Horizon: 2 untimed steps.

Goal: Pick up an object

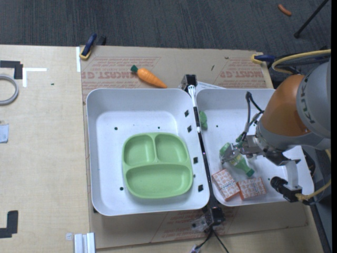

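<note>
- Two shallow white bins sit side by side on a cardboard-covered tabletop [174, 62], the left bin [100, 141] in the centre of the frame and the right bin [221, 107] toward the right edge.
- A pale green divided plate [157, 165], with three compartments, lies flat in the lower middle of the left bin.
- The grey arm [295, 115], orange band showing above its wrist, reaches in from the right of the frame and leans over the right bin.
- The hand [231, 153] is down among the clutter in the lower half of the right bin, touching or just above a crinkled green-and-clear packet [238, 162]; whether its fingers are wide or closed around anything cannot be told from this angle.
- Two small red-and-white printed packets lie just below it: one packet [225, 184] at the lower left of the right bin, a second packet [253, 188] just beside it to the right.
- A small green item [203, 121] rests against the right bin's left wall, well apart from the hand.
- A toy carrot [148, 76] lies on the cardboard above the left bin, near the upper centre of the frame.
- A blue-and-yellow clamp [88, 46] grips the cardboard's upper left corner.
</note>
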### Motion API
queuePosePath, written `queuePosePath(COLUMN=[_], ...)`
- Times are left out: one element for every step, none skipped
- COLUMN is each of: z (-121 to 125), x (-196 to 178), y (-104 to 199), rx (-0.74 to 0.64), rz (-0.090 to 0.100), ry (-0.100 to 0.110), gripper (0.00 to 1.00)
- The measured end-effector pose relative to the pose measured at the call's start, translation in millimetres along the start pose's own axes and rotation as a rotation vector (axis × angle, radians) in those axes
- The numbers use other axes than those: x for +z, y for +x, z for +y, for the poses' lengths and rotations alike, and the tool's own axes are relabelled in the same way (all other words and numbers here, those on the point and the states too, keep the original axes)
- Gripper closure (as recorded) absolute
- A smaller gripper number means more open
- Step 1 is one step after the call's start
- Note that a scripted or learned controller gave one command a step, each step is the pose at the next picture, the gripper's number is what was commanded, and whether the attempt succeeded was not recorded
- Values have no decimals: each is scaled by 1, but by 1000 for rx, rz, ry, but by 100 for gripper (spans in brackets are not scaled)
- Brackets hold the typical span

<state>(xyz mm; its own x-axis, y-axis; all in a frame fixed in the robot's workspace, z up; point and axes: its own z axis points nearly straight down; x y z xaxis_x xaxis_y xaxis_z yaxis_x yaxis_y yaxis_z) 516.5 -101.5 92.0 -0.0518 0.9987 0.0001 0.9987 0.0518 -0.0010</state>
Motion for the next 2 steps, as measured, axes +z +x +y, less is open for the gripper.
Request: queuePosePath(z=[1, -37], x=[-10, -150], y=[0, 25], rx=[1, 290], rz=[0, -1], ry=[-1, -2], gripper=[100, 100])
